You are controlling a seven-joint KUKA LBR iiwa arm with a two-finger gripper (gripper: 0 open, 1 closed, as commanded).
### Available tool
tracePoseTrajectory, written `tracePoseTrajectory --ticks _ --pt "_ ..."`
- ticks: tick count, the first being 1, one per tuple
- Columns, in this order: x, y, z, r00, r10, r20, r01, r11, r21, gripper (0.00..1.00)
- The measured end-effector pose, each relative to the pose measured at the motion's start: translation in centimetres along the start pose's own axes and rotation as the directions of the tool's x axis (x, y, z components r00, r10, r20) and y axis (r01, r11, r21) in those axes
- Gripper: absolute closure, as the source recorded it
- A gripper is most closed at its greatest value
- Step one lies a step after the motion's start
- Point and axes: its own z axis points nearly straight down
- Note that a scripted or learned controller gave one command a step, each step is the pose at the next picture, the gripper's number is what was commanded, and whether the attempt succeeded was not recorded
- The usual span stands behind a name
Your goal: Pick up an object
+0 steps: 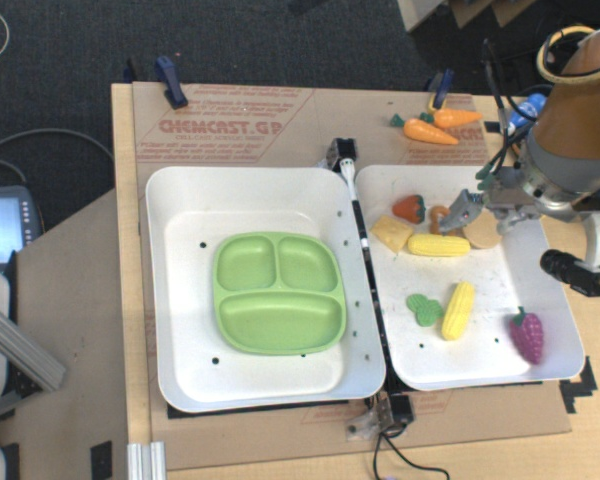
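Purple grapes point(527, 335), a corn cob point(458, 310) and a green piece point(423, 308) are lodged nearest in the right bin point(570, 360); a second yellow cob point(438, 245) farther in; the gripper point(477, 211) is poised just beyond it, its opening indiscernible; the green plate point(278, 293) is held in the left bin point(170, 258).

The arm point(578, 118) is a thick, rounded column, grey in its lower part, with a broad orange band point(580, 103) above the wrist and a pale ring at its top edge. Below the band sits a silvery grey wrist flange point(555, 193). Dark cables point(500, 98) run along the arm's side, with a blue fitting point(523, 111) beside them. The gripper point(470, 211) is grey metal with angular, slim fingers. A black rounded part point(575, 270) juts out beneath the wrist.
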Motion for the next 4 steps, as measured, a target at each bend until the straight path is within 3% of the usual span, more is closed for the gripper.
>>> tracePoseTrajectory --ticks 1,2,3,4 --pt "9.8 -1.8 -18.5 1.000 -0.012 -0.001 0.012 1.000 -0.021 0.00" --pt "14.7 -1.6 -32.0 1.000 -0.008 -0.001 0.008 1.000 -0.022 0.00" --pt "14.4 -1.6 -32.1 1.000 -0.002 0.003 0.002 1.000 -0.008 1.00" --pt "14.4 -1.5 -33.2 1.000 -0.002 0.004 0.002 1.000 -0.013 1.00"
